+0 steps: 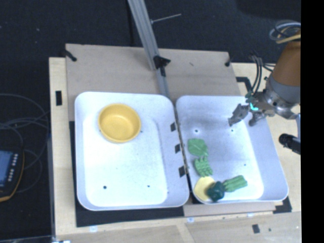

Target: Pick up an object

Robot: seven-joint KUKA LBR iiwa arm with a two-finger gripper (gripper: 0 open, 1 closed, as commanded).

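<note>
Over the right bin's far right edge, the gripper hangs open, nothing between its fingers. We judge approach underway; green pieces near the divider edge need a descent.

Robotics laboratory: pale wooden table bearing two shallow white plastic bins, grey aluminium camera mast left of the end effector.

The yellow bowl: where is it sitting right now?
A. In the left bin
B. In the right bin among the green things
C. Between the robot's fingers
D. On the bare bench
A: the yellow bowl rests in the left bin, near its upper left corner.
</note>
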